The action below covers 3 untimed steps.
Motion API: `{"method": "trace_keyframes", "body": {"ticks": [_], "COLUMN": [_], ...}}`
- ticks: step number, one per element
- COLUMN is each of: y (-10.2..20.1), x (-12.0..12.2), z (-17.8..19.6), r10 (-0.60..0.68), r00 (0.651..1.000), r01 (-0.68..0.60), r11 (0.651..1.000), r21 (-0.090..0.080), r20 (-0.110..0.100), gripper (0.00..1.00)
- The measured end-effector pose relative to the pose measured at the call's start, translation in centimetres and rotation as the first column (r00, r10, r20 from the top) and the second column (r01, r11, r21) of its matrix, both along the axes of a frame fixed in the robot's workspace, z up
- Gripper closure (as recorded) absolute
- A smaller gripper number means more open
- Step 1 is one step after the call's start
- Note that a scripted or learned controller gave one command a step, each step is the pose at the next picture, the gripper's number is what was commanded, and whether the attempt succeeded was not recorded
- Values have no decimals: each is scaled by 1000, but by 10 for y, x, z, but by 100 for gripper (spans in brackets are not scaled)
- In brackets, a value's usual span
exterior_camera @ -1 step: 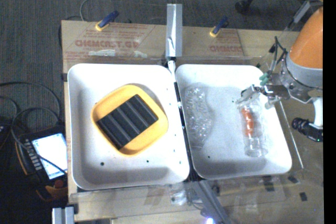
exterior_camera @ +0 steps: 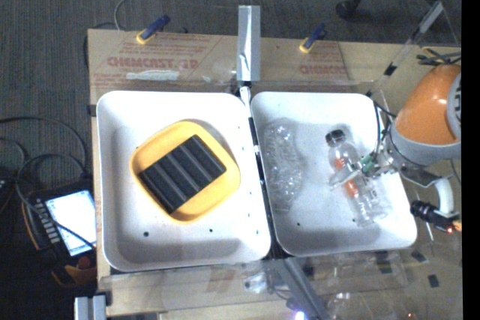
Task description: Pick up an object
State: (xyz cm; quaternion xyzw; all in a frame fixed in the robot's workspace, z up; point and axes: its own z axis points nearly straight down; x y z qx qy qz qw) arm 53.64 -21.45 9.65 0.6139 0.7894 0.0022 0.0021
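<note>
You're at the approach/grasp step. Gripper (exterior_camera: pixel 367 167) sits at 3 o'clock in the right bin (exterior_camera: pixel 315 236), down on the clear plastic bottle (exterior_camera: pixel 351 174) with the dark cap. Can't tell how far it's open or whether it has the bottle. A second, crumpled clear bottle (exterior_camera: pixel 283 157) lies at 9 o'clock in that bin. The yellow-and-black tray (exterior_camera: pixel 186 170) fills the left bin (exterior_camera: pixel 120 124). Next: confirm closure across the bottle, then lift straight up.

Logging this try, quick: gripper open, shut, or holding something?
Gripper: cannot be told; it sits over the clear bottle in the right bin.
</note>
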Motion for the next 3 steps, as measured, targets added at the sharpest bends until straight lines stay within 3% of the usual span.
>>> {"method": "trace_keyframes", "body": {"ticks": [1, 2, 3], "y": [5, 8, 59], "x": [13, 14, 109], "z": [-3, 6, 74], "r10": [27, 29, 114], "r00": [1000, 1000, 993], "r01": [-27, -29, -114], "r11": [1000, 1000, 993], "r21": [-6, -3, 1], "r20": [11, 12, -29], "gripper": [0, 100, 100]}}
